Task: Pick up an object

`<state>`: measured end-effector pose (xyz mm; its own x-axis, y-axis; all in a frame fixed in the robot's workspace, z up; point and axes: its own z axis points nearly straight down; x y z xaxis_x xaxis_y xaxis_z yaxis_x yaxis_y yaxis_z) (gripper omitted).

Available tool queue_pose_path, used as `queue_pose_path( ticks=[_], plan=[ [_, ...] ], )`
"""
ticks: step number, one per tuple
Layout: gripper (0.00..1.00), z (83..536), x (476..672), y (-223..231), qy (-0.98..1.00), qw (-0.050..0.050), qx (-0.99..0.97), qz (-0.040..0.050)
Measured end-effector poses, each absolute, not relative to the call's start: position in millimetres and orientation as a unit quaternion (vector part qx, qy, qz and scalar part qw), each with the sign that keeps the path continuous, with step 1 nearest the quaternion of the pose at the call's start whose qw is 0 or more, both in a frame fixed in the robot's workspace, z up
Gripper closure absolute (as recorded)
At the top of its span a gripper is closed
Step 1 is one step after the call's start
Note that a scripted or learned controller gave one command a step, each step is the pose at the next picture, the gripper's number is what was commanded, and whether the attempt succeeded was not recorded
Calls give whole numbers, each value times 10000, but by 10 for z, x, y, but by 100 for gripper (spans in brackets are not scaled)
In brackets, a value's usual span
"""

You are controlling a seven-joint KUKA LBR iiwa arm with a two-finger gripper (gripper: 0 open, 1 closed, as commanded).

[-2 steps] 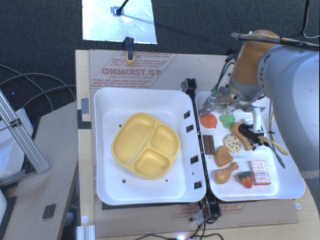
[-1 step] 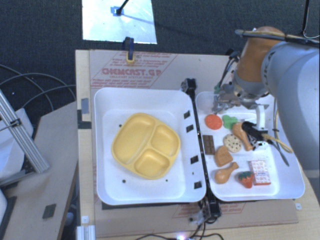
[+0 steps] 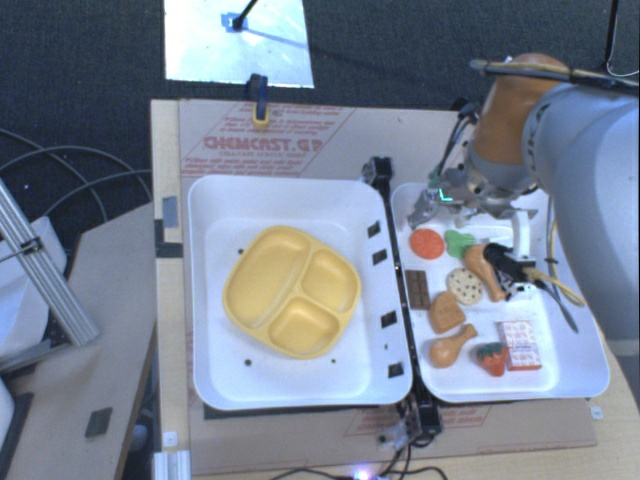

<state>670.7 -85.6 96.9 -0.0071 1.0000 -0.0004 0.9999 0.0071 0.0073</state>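
Red flat round toy disc rests on the floor of the right shallow white plastic bin, just on the camera side of the pincer. It looks the likeliest object to pick, being the piece closest to the tool. Whether the pincer is apart or together cannot be told, because the wrist above hides it. It hangs over the far end of the bin, probably so it can come down from above onto a loose piece. Just beside the disc, toward the arm, lies a green lumpy toy piece. Farther from the pincer, a brown-orange sausage-shaped toy touches a tan speckled round toy biscuit, and a dark brown chocolate-bar toy lies along the bin's inner wall. Beyond those come an orange-tan bread-like lump, a tan toy drumstick, a red toy strawberry with a green top and a small red-and-white box. Most pieces lie singly rather than heaped, which I judge leaves room around each for a grasp. Well apart from the pincer, across the divider, the left shallow white plastic bin holds a yellow three-compartment plastic plate, too broad to be an easy target.
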Motion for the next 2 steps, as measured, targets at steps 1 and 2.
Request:
queue_pose_path(
  ticks=[1, 2],
  plan=[
    [0, 1562, 6146, -167, 7069, 14, 7073, 5],
    [0, 1871, 6717, -543, 7070, 41, 7072, 26]
  ],
)
